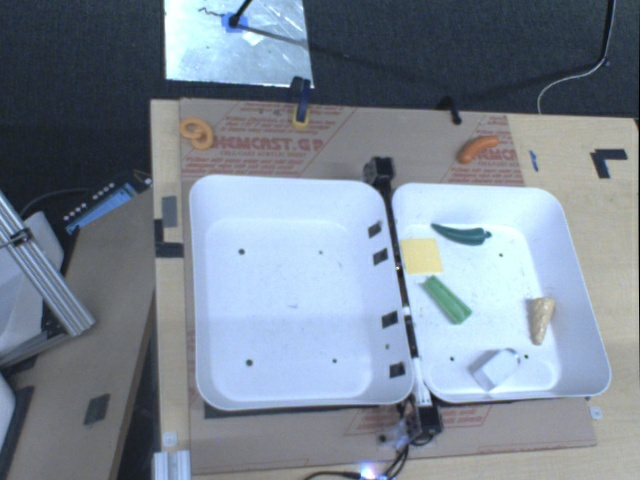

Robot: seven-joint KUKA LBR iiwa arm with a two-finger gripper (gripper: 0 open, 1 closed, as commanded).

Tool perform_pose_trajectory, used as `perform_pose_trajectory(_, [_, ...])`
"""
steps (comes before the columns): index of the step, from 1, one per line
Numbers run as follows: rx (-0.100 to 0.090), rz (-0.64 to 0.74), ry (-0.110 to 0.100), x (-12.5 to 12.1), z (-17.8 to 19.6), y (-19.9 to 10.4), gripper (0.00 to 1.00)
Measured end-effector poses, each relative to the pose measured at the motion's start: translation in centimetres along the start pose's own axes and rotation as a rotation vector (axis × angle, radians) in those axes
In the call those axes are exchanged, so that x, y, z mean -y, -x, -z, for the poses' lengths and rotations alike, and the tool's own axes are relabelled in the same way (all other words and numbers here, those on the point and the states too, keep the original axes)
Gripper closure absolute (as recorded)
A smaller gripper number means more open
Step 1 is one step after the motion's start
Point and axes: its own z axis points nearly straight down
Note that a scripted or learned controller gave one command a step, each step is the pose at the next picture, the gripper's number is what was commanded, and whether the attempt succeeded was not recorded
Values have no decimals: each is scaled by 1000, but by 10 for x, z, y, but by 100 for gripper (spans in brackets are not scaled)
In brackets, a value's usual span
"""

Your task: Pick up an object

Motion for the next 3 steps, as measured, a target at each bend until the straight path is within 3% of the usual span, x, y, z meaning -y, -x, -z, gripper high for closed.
perform_pose_trajectory(1, [-2, -4, 0, 61, 2, -13, 100])
perform_pose_trajectory(2, [0, -1, 0, 0, -1, -3, 100])
perform_pose_trajectory(3, [-2, 1, 1, 79, 3, -46, 100])
